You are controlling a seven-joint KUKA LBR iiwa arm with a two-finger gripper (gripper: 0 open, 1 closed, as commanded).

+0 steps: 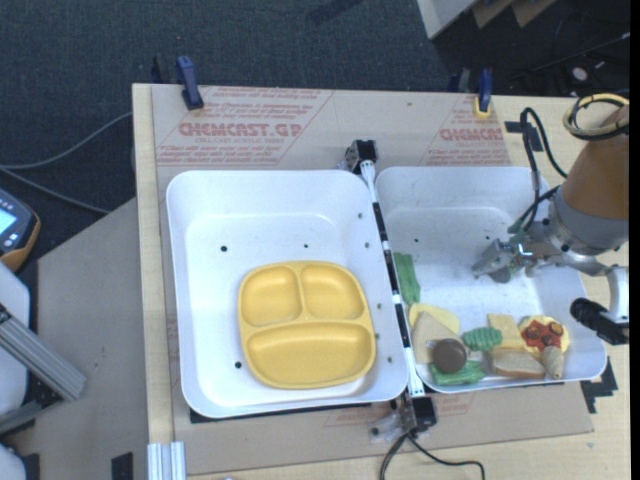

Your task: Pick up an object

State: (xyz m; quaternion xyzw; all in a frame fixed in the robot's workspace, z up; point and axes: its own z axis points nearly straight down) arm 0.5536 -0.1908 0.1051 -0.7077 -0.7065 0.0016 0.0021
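The right bin [450,193] holds toy foods crowded along its near edge: a green strip [405,278] by the left wall, a pale yellow wedge [432,322], a brown round piece [447,353], a small green piece [482,338], a yellow cheese block [505,329], a pizza slice [543,334] and a bread slice [518,364]. My gripper [492,264] hangs over the bin's middle right, above the bare white floor. It is a short way behind the food pile and touches none of it. Nothing is visible in its grasp.
The left bin [200,203] carries a yellow divided plate [305,323] toward its near side. A black clip [362,152] sits where the two bins meet at the back. Blue clamps [187,80] hold the board's far edge.
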